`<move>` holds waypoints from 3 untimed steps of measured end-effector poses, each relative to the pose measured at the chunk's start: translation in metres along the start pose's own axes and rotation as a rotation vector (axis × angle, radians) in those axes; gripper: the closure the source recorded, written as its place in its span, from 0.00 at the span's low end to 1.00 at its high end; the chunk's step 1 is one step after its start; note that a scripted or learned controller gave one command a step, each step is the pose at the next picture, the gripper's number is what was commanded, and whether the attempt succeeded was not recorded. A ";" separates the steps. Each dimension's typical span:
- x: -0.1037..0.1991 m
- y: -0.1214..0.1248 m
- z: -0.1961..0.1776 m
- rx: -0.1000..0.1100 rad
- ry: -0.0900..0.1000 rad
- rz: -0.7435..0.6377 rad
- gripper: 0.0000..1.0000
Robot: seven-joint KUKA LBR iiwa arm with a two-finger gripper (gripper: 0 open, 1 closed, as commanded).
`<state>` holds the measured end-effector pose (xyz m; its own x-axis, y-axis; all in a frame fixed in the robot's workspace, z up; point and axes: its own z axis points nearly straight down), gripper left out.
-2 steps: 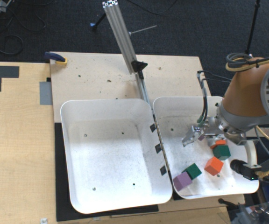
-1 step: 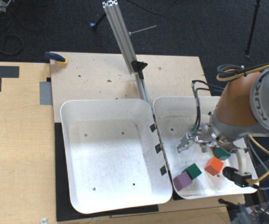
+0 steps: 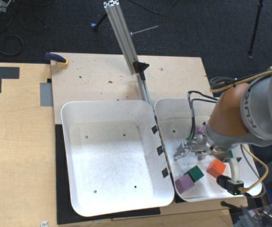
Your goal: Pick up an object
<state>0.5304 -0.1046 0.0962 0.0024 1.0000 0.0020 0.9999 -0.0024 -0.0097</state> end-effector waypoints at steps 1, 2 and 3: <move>-0.002 0.000 -0.013 -0.004 0.000 0.012 1.00; -0.006 0.010 -0.068 -0.012 -0.002 -0.004 1.00; -0.008 0.007 -0.111 -0.011 -0.002 -0.002 1.00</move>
<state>0.5382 -0.1125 0.2068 0.0002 1.0000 0.0001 1.0000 -0.0002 0.0011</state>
